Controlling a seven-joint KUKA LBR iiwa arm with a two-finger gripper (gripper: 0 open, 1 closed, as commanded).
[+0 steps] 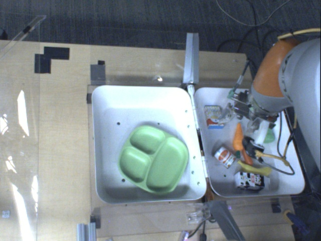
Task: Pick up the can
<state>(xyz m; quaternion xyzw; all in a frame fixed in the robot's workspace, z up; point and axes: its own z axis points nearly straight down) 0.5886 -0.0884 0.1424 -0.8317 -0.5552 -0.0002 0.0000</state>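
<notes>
- A green divided plate (154, 157) fills the left bin (105, 104), centre frame.
- The can (224, 156) lies tipped on its side low in the right bin (296, 185), crowded by a carrot (237, 136), a banana (255, 167) and a dark packet (250, 181).
- At upper right, the arm's gripper (251, 118) hovers above the clutter, well short of the can; whether it is apart or together cannot be told.
- Risk: a descent here likely catches the carrot, or the round can rolls away.
</notes>
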